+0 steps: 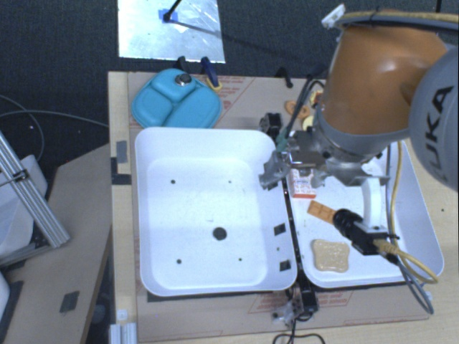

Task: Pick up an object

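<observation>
**Asker:** Where is your pincer just now?

**Me:** My pincer (275, 169) hangs near the middle of the frame. It is over the seam where the left bin (201, 199) meets the right bin (419, 224), toward their upper ends. My arm (380, 77) bulks over it from the upper right. From this angle I cannot tell how far open it is, nor whether it has anything in it.

**Asker:** And what is there to pick?

**Me:** The candidates lie in the right bin, each apart from the others. A red-and-white packet (303, 185) is just right of the pincer, an orange block (320, 211) lies below that, and a tan slab (330, 255) sits near the lower edge. The blue container (176, 100) rests on the counter (247, 99) above the left bin, and I'd leave it alone.

**Asker:** What could go wrong?

**Me:** I judge the seam the main hazard. If I come down where I am, I may strike the two rims rather than reach either bin's floor. The packet looks flat and lies close to the bin wall, so closing on it may pinch nothing or merely shove it against the wall. The slab is thicker and in open space, so it looks the safer choice.
</observation>
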Controlling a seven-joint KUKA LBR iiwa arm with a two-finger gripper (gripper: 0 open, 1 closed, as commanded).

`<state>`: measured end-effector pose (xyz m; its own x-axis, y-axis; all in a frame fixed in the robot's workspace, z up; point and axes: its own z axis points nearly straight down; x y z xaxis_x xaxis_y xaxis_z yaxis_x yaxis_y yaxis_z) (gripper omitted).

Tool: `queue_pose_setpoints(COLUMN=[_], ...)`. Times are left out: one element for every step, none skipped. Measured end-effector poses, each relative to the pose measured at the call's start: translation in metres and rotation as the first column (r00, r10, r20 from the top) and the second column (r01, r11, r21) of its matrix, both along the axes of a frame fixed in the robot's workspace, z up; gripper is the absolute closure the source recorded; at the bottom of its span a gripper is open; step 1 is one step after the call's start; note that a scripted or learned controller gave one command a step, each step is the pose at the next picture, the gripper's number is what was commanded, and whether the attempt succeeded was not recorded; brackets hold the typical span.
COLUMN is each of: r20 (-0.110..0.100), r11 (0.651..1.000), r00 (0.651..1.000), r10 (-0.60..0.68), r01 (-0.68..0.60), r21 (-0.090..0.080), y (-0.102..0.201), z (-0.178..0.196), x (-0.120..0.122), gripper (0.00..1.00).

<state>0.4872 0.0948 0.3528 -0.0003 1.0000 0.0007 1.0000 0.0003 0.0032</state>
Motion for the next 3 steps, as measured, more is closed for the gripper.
queue_pose_setpoints(r20=[0.016,0.002,0.002], r11=[1.0,1.0,1.0], r00=[1.0,1.0,1.0], r10=[0.009,0.011,0.011], r01=[-0.009,-0.011,-0.011], r21=[0.006,0.003,0.002], y=[0.05,0.124,0.12], z=[0.151,0.169,0.179], x=[0.0,-0.001,0.0], gripper=[0.0,0.0,1.0])
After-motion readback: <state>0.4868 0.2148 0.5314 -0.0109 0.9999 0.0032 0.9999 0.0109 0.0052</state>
